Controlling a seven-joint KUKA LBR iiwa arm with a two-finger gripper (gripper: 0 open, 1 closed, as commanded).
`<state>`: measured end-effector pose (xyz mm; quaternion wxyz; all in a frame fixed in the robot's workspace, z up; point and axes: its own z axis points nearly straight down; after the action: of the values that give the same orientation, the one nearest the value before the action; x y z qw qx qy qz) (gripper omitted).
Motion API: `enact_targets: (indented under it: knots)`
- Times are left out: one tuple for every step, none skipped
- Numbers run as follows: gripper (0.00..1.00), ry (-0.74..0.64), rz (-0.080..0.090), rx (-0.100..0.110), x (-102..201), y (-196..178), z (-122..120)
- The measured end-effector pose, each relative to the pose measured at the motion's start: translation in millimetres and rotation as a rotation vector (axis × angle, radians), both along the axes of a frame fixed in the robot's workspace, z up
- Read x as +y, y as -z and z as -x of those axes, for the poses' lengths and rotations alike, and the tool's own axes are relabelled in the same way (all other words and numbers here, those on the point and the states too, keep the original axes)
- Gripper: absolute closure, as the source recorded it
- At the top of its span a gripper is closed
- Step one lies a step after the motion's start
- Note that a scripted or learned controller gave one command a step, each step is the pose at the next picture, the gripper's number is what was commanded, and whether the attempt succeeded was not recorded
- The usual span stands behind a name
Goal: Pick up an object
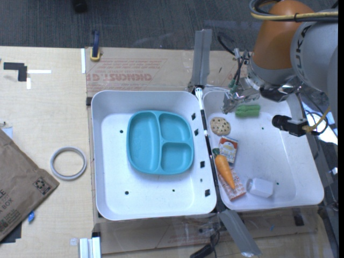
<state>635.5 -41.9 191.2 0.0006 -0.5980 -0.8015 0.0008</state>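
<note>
Here the tool point(232, 102) hangs beside the green object point(248, 110); finger state cannot be told.

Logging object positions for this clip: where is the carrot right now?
The carrot lies in the right bin, near its left wall, on a flat packet below the cookie.

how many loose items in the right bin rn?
5: green oblong block at the far end by the gripper, round speckled cookie, small printed packet, orange carrot, white block nearest the front. The arm may hide more.
</note>
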Motion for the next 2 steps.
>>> enact_targets:
  knots:
    - [1.0,-0.043,0.001,-0.003,16.5,-7.9,-9.6]
    - [1.0,-0.041,0.002,-0.004,14.8,-16.9,-10.1]
